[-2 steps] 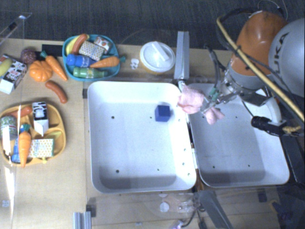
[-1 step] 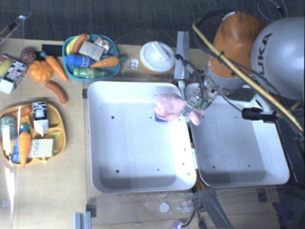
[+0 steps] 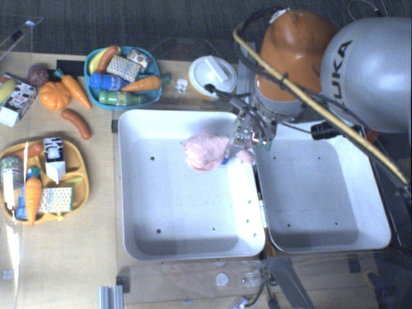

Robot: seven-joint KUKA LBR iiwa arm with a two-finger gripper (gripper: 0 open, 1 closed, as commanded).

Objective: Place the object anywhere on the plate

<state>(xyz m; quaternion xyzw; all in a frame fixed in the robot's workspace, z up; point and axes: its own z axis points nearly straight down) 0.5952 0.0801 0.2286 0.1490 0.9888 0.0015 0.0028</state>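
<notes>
Over the left bin we find the gripper, low by the upper right corner, close to the rim shared with the right bin. We see the pink plate lying on the left bin's floor, touching or just beside the gripper's left side. Whether it grips anything, we cannot tell. A small pink piece shows just under the gripper.

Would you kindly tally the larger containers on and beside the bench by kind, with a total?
Shallow white bins: 2, the left bin and the right bin
Blue bowl of toy food: 1
Yellow tray of toy food: 1
Total: 4
</notes>
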